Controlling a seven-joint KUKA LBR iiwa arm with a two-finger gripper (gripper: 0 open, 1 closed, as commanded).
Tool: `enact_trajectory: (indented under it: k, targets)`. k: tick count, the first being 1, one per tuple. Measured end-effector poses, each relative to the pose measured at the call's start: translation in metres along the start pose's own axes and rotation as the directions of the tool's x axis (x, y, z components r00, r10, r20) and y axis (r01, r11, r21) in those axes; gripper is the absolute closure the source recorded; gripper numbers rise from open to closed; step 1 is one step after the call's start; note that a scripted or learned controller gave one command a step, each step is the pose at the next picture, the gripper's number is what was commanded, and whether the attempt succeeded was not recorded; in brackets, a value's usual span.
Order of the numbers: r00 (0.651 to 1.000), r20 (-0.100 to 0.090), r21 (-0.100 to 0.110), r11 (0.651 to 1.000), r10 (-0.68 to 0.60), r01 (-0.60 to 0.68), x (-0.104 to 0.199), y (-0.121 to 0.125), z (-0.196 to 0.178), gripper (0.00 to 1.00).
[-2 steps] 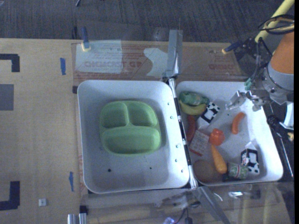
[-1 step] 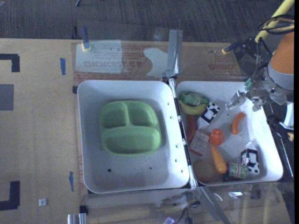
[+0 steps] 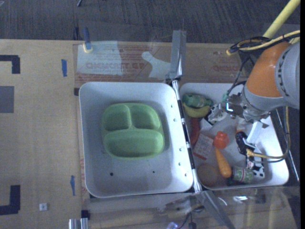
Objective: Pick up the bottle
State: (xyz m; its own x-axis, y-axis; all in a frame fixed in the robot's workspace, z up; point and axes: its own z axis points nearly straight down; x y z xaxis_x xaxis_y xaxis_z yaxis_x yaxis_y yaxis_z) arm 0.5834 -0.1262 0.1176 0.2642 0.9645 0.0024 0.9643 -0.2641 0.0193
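Observation:
A small bottle with a green label (image 3: pixel 243 175) lies on its side near the front wall of the right bin (image 3: pixel 279 178). An orange squeeze-bottle shape with a red cap (image 3: pixel 222 154) lies in the middle of that bin, cap pointing to the back. My gripper (image 3: pixel 218 114) hangs over the back part of the right bin, behind the red cap and well away from the green-labelled bottle. Nothing shows between it and either bottle. The grey wrist and orange band (image 3: pixel 267 75) reach in from the right.
The right bin also holds a yellow and green item (image 3: pixel 196 105) at the back left, a red pepper (image 3: pixel 194 130), a printed packet (image 3: pixel 204 145), a tan round thing (image 3: pixel 209 173) and a black-and-white toy (image 3: pixel 258 170). A green divided plate (image 3: pixel 133 130) lies in the left bin (image 3: pixel 90 175).

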Motion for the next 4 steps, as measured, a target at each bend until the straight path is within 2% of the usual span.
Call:
enact_trajectory:
  k: [1, 2, 3, 4]
  targets:
    - [1.000, 0.004, 0.020, 1.000, 0.021, -0.021, 0.015, 0.046, -0.022, 0.00]
    - [0.874, 0.014, 0.017, 0.873, 0.486, -0.487, 0.042, 0.039, 0.034, 0.00]
    - [0.838, 0.018, 0.020, 0.838, 0.545, -0.545, 0.017, 0.067, 0.014, 0.00]
    - [0.909, 0.011, 0.018, 0.908, 0.418, -0.418, 0.010, 0.061, 0.034, 0.00]
